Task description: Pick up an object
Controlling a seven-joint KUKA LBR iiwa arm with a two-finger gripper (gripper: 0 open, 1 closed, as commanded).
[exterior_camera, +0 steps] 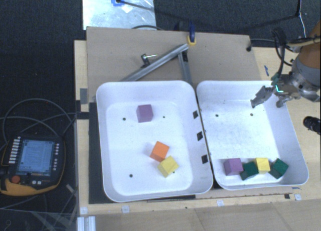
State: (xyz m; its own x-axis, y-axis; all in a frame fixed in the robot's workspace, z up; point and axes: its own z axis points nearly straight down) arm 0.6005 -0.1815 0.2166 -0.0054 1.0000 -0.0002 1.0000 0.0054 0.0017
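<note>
Plainly, the grey two-finger gripper (271, 96) hung over the upper right part of the right-hand shallow white plastic bin (235, 124), its fingers spread apart with nothing between them. Nothing lay beneath it but bare bin floor. The nearest candidates sat well apart from it, along that bin's lower edge: a purple wooden cube (232, 165), a dark green cube (248, 169), a small yellow cube (263, 164) and a second green cube (279, 167), packed touching or nearly so in a row. That crowding looked to me like the main hazard: fingers coming down on one block could land on a neighbour's top, or shove the row against the bin wall and close on nothing. The left-hand white bin (108, 139) offered easier picks, I judged, with a lone purple block (144, 113) standing clear, though an orange cube (159, 150) and a yellow cube (168, 166) there sat just beside each other, inviting the same trouble.
</note>
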